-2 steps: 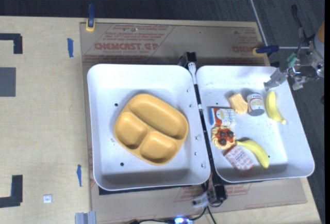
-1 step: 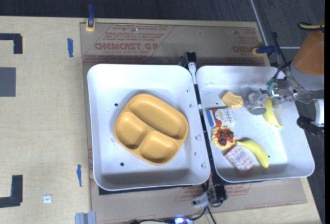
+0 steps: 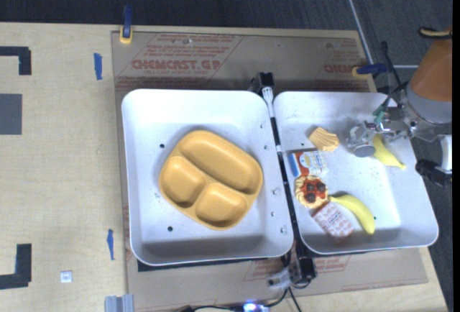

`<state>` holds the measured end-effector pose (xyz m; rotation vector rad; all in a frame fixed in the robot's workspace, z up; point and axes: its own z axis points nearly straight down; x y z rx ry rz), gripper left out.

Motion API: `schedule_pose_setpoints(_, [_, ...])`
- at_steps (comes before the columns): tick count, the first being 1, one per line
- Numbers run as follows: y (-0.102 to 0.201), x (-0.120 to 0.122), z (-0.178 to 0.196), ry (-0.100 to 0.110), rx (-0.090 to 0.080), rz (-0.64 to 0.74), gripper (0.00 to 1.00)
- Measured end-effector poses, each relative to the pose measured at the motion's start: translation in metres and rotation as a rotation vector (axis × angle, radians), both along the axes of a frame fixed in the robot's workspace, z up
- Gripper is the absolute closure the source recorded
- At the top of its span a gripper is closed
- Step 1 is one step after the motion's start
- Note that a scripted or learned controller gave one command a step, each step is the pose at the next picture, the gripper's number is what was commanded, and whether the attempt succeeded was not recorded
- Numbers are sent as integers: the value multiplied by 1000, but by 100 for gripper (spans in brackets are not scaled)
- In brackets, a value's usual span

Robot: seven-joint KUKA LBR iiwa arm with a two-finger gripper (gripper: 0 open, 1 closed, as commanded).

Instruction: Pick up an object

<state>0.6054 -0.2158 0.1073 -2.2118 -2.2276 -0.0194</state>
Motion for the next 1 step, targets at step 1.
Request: schedule_pose_setpoints(1, [51,-48,70,8,-9,-5,100])
